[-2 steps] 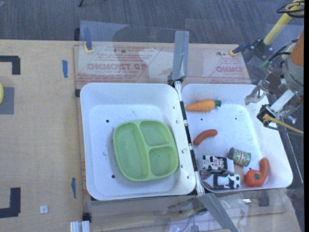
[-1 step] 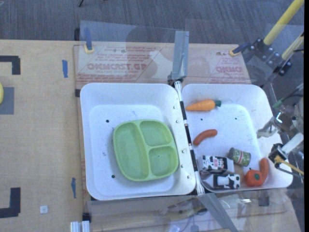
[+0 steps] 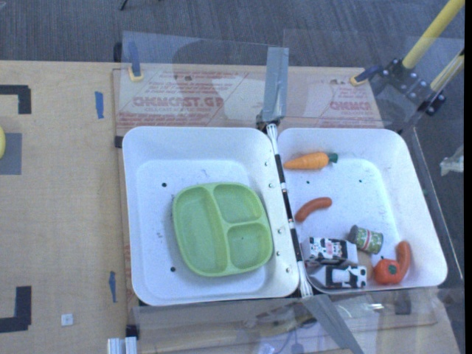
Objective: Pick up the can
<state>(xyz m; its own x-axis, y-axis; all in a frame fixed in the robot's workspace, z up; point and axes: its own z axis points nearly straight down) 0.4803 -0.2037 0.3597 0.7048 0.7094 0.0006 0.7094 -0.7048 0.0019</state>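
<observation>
The can (image 3: 366, 239) is small, green with a red and white label, and lies on its side in the right bin (image 3: 383, 169), toward the near right corner. A black-and-white milk carton (image 3: 327, 250) lies just left of it. A red tomato (image 3: 388, 271) sits just below and right of the can.
The right bin also holds an orange carrot (image 3: 307, 161) at the back, a sausage (image 3: 313, 208) in the middle, a second cow-print carton (image 3: 344, 276) and a curved sausage (image 3: 403, 254) by the right wall. A green divided plate (image 3: 221, 228) lies in the left bin (image 3: 147, 168).
</observation>
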